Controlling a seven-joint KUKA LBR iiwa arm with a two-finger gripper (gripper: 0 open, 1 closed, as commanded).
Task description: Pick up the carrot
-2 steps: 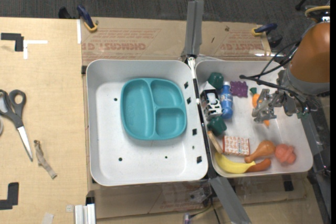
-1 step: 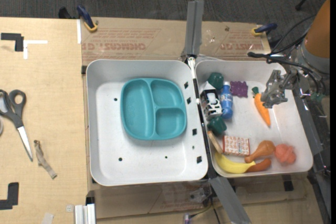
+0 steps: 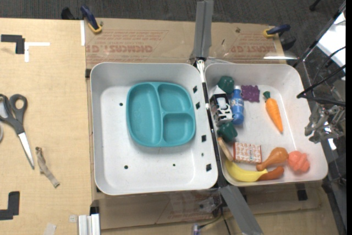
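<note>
Your carrot: smooth orange taper, green top, lying loose in the right bin. Gripper at the bin's right rim; spread can't be told.

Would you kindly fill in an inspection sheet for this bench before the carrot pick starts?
Surface: two shallow white bins side by side, left bin, right bin, on a cardboard-covered bench.
Job's things: orange toy carrot with green top lies in the right bin, apart from its neighbours.
Clutter: teal divided plastic plate in the left bin; in the right bin a blue bottle, purple grapes, yellow banana, brown drumstick, pink round toy.
Grippers: metal gripper over the right bin's right rim; jaws unclear.
Cables: dark cables by the arm.
Surroundings: grey-handled scissors on the bench at left.
</note>
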